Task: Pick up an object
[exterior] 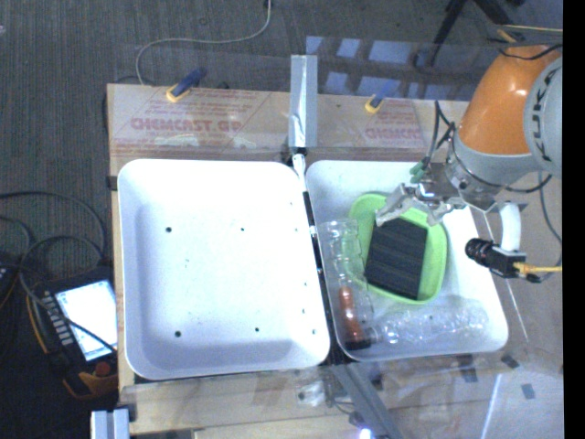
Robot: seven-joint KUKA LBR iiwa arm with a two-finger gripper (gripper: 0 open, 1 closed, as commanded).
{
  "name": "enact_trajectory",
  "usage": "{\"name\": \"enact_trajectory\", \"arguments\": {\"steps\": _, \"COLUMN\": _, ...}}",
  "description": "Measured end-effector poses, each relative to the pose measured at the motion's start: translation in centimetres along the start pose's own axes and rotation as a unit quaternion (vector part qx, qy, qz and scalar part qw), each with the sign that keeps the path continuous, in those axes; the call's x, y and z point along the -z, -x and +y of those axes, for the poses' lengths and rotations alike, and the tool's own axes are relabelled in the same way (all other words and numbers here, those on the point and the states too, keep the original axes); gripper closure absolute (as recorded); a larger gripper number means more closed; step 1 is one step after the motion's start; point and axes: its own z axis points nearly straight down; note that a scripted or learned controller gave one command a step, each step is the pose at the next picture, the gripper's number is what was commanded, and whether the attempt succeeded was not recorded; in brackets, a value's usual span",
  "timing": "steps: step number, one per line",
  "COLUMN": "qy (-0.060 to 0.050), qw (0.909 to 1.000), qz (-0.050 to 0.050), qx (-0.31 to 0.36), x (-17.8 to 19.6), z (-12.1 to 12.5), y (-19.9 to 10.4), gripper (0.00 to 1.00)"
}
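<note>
Arm: I see my grey arm with its orange band come in from the right side. It hangs over the right bin [494, 332].

Gripper: The gripper [419, 205] sits over the far edge of the green bowl [441, 245]. Its two fingers are spread apart. Nothing is between them.

My pick: I go for the black block [398, 258]. It is a dark, ridged thing that lies in the green bowl.

Where it lies: The block is just below the gripper in the camera view, a little toward the left bin [219, 263]. It is very near the fingertips. I cannot tell if they touch it.

Long side: The block's long side runs from the far end of the bowl to the near end, tilted a bit.

What I think comes next: I think the gripper has to go down and a little toward the near side, so the fingers close across the short side of the block.

Other stuff: A clear plastic bottle [340, 250] lies just left of the bowl. A small brown bottle [352, 314] lies below it. A crinkly clear wrapper [434, 323] lies along the near wall.

What may go wrong: The bowl rim is close, so a finger may bump it.
</note>
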Motion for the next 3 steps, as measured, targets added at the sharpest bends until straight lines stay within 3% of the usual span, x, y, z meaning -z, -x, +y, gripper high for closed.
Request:
{"name": "enact_trajectory", "arguments": {"steps": 1, "qy": 0.004, "qw": 0.9982, "qz": -0.001, "qx": 0.06, "x": -10.1, "z": 4.0, "y": 7.2, "gripper": 0.0}}
{"name": "enact_trajectory", "arguments": {"steps": 2, "qy": 0.019, "qw": 0.9995, "qz": 0.0, "qx": 0.025, "x": -11.3, "z": 0.7, "y": 8.0, "gripper": 0.0}}
{"name": "enact_trajectory", "arguments": {"steps": 3, "qy": 0.019, "qw": 0.9995, "qz": -0.003, "qx": 0.024, "x": -10.4, "z": 0.8, "y": 8.4, "gripper": 1.0}}
